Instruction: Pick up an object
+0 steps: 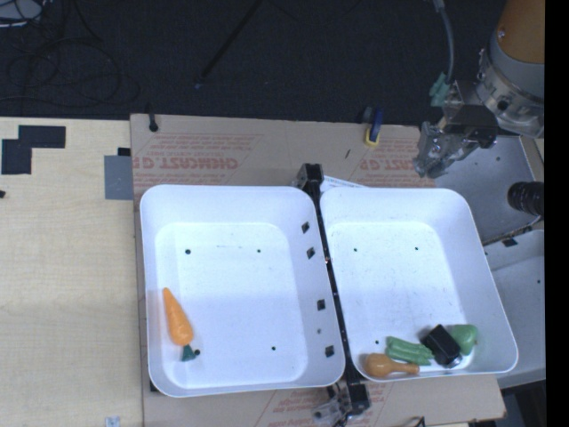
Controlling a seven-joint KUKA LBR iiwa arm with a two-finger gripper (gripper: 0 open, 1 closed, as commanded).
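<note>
The grey arm with its orange band (524, 12) reaches in at the upper right, and its two-finger gripper (436, 160) hangs above the brown cardboard sheet (231, 154) just beyond the far rim of the right-hand shallow white plastic bin (480, 238). Nothing sits between its fingers; whether they are spread or pressed together cannot be told from this angle.

The things that could be picked lie well apart from the gripper. In the near right corner of the right bin a small cluster sits together: a green bean-pod toy (409, 350), a small black block (442, 344) resting against a rounded green toy (464, 334), and a tan pear-shaped toy (388, 366) just in front by the near wall. The left-hand white bin (151, 238) holds an orange plastic carrot with a dark green top (177, 320) near its left wall.

A black divider strip with clips (322, 274) runs between the bins. A yellow-and-blue clamp (373, 130) stands on the cardboard's far edge, left of the gripper.
</note>
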